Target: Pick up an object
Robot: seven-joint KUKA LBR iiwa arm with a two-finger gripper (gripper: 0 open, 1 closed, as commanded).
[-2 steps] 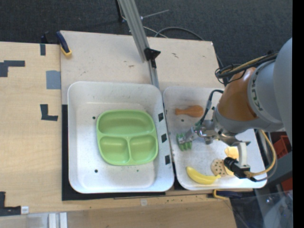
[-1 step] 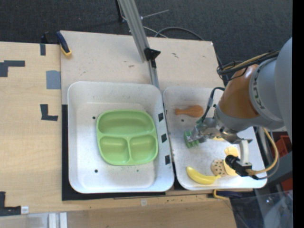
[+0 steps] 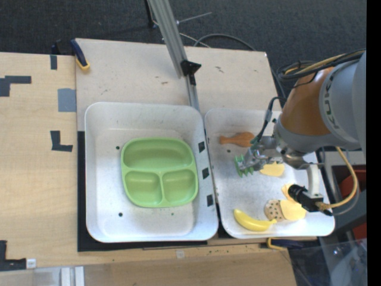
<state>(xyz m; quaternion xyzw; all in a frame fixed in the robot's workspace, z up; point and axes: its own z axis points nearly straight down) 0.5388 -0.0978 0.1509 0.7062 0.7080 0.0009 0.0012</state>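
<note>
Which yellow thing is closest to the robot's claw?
The pale yellow piece right beside the gripper. The banana and the yellow piece by the cookie lie farther away, near the bin's front edge.

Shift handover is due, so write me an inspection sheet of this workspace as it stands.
Surface: pale wooden bench bearing two white bins, left bin and right bin.
Job's things: in the right bin, a banana, a brown toy, a green piece, yellow pieces and a spotted cracker.
Clutter: green divided plate in the left bin; grey tape marks on the bench.
Grippers: gripper low over the right bin, at the green piece; grip unclear.
Cables: black cable behind the bench; yellow cable by the arm.
Surroundings: dark floor; metal pole.
</note>
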